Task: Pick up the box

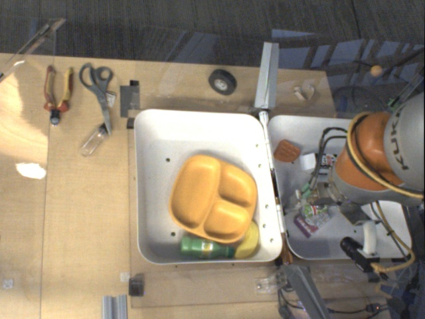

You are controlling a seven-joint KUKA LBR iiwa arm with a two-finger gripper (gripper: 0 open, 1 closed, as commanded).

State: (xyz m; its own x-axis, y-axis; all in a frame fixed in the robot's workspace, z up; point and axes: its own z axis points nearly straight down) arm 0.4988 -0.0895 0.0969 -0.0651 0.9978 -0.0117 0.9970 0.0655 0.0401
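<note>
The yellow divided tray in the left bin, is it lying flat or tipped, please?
Tipped: the yellow divided tray rests on a green can and a yellow object under its near edge.

Left of the gripper, a glossy yellow plastic tray lies in a smooth white bin; the bench looks like pale matt wood.

Yellow tray over green can; scissors.

Bright glare left on bench, soft focus
</note>
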